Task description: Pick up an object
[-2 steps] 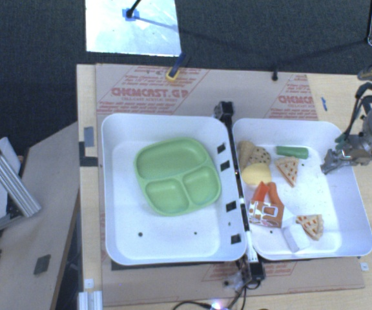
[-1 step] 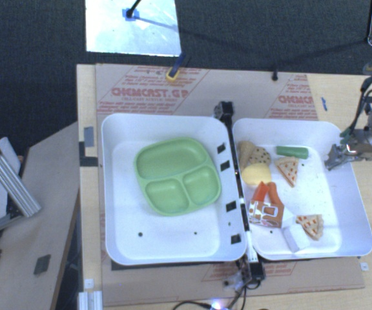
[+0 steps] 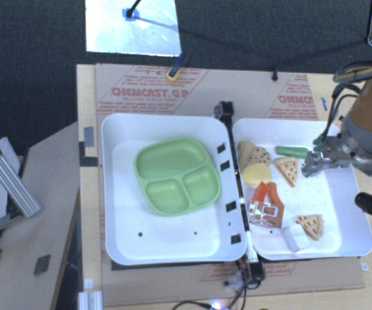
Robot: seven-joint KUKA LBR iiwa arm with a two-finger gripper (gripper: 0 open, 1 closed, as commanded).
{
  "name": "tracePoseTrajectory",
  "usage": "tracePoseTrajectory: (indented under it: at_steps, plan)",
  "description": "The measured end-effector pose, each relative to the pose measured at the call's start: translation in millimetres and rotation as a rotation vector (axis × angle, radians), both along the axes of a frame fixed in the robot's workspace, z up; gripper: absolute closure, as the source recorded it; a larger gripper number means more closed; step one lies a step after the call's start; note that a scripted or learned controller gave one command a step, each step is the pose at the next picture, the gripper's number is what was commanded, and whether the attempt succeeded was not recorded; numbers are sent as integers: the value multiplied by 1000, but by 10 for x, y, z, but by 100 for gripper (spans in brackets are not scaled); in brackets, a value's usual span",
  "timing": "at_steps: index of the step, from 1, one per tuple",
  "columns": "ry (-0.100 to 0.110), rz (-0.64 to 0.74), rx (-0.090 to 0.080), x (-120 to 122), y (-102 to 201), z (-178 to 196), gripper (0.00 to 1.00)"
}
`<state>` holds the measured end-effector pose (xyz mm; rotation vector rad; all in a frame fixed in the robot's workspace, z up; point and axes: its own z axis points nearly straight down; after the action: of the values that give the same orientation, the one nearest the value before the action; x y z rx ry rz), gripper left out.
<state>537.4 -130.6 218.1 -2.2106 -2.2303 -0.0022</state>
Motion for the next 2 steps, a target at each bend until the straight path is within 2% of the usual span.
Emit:
tracePoseTrajectory:
  at_steps: [1, 2]
  plan:
    - [0, 1, 0, -92, 528, -74, 100]
    - [-2, 2, 0, -24, 1093, 12, 100]
